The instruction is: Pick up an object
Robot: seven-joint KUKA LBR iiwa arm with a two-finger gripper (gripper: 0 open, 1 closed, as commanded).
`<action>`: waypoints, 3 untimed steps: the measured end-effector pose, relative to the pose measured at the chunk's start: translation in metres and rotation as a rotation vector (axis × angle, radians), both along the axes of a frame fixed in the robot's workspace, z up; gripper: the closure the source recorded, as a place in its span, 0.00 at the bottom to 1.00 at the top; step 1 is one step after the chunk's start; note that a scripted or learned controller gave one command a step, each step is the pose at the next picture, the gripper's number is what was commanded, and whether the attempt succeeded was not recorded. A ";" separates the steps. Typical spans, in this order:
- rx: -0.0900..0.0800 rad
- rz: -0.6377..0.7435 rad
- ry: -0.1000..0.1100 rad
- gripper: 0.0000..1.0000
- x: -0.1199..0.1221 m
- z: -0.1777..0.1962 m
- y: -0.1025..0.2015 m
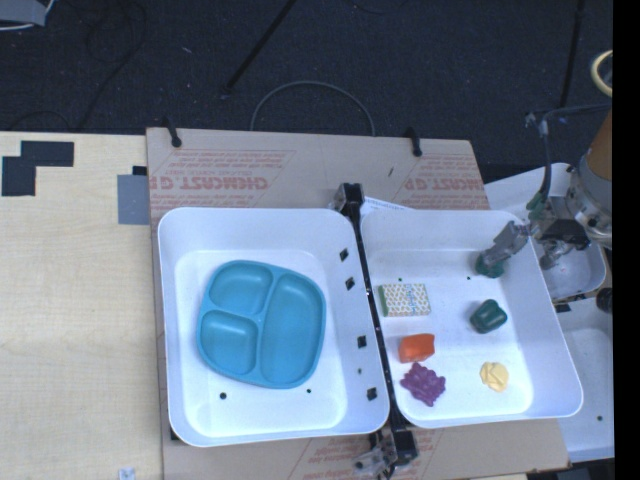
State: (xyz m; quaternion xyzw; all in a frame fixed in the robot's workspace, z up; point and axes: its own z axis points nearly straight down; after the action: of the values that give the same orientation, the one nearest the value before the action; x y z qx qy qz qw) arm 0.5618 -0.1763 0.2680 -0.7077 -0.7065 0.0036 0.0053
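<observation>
green object [488, 316] lies loose just below the pincer [492, 262], which hovers low, grip state impossible to tell, seemingly lined up for it.

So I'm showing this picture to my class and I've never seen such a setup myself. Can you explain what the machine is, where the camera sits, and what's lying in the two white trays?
One camera looks down at a slant on a bench with two shallow white bins side by side. The machine is a robot arm reaching in from the right; its gripper hangs over the right bin's far corner, with nothing visibly between its fingers. The left bin holds a blue divided plate. The right bin holds five small things: a patterned block, a dark green lump, an orange block, a purple bunch of toy grapes and a pale yellow piece. Its job is to pick one up.
</observation>
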 end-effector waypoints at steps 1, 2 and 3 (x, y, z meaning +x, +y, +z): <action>-0.002 0.002 -0.012 0.00 0.002 0.006 0.000; -0.001 0.002 -0.006 0.00 -0.004 -0.039 0.002; 0.000 0.002 -0.005 0.00 -0.012 -0.087 0.007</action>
State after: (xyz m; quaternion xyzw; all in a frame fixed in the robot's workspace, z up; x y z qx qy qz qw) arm 0.5499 -0.1690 0.1813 -0.7070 -0.7072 0.0017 0.0035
